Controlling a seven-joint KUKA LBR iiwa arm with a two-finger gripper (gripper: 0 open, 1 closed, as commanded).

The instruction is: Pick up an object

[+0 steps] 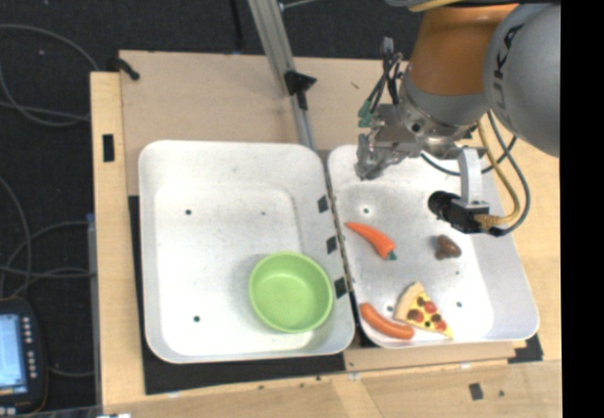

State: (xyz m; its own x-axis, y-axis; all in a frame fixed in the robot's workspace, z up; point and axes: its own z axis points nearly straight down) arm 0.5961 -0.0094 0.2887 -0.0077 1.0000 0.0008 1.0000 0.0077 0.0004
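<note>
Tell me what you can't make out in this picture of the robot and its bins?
- Gripper: in the camera view it is small and dark, so its finger state is unclear.
- Brown lump in the right bin: too small to identify.
- Hot dog: its right end is tucked under the pizza slice.

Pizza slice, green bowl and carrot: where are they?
Pizza slice (421,308): camera view, on its topping, right bin.
Green bowl (290,291): camera view, on its inside bottom, left bin.
Carrot (370,238): camera view, on the middle of its orange body, right bin.
</note>
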